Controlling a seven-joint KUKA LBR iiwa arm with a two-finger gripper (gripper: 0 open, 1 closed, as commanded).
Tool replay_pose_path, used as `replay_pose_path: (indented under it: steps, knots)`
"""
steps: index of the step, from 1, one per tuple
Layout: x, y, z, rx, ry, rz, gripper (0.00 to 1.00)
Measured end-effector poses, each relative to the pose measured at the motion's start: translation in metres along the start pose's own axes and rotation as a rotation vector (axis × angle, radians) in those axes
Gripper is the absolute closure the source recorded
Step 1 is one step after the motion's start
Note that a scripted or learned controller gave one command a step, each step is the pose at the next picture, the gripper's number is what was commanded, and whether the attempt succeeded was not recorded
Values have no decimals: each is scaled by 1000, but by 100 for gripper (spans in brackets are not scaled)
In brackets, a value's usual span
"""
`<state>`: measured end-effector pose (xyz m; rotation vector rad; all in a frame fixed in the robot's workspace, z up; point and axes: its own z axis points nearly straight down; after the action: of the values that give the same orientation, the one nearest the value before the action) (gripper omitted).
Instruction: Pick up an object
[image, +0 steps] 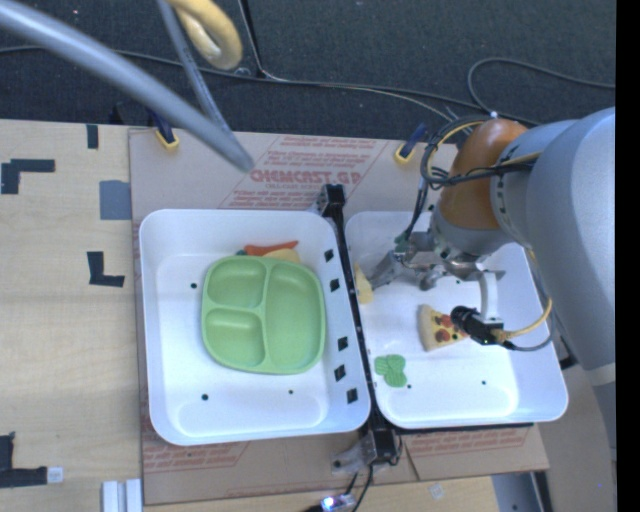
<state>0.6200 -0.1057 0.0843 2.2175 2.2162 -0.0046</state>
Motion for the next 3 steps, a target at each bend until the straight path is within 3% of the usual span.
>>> replay_pose_path:
  steps: [1,2,3]
  knots:
    - [0,1,-2,1,4,-2,0]
    - [1,1,-12,0,5,-4,100]
    - [4,7,-56,0,7,-3,100]
